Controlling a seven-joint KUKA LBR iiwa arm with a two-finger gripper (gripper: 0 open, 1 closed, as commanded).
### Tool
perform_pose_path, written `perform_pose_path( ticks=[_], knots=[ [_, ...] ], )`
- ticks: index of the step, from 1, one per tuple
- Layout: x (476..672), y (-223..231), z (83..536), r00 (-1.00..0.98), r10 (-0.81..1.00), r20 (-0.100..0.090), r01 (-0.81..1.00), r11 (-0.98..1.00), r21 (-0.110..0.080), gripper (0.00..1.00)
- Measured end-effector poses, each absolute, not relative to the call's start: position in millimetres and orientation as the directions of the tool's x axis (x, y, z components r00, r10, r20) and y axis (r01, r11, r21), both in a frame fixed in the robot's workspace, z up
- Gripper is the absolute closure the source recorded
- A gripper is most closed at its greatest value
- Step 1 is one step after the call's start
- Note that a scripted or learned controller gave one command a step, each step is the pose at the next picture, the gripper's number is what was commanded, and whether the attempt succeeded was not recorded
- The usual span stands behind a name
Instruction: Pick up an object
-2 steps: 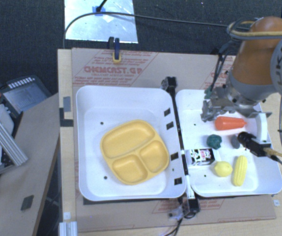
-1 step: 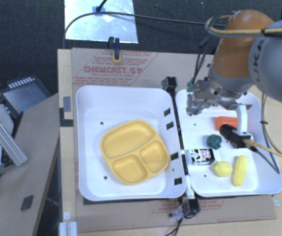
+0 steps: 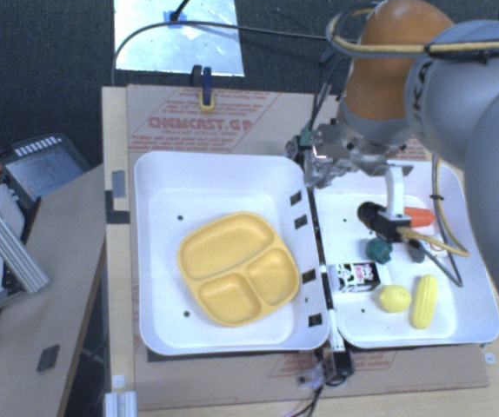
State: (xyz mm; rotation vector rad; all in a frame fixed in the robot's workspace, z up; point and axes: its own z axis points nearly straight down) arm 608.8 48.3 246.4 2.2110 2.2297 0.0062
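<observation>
The left bin [image 3: 158,233] and right bin [image 3: 480,311] sit side by side on the counter [image 3: 84,259]. A tray [image 3: 236,268] lies in the left bin. In the right bin a packet [image 3: 356,275] lies by the dividing wall, with a lemon [image 3: 395,299] to its right and corn [image 3: 424,301] beside that. Behind them lies what may be a carrot [image 3: 419,216].

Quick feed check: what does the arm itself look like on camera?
A bulky, rounded grey arm with a domed orange band above the wrist. A yellow cable loops around the band, dark lettering marks the grey casing, and the wrist ends in silvery metal hardware.
</observation>
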Motion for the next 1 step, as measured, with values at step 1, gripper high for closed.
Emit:
perform_pose_path(
  ticks=[1],
  knots=[
    [628.8,104.5,231.3,-0.009,1.000,0.001,1.000,0.009,0.003,1.00]
  ],
)
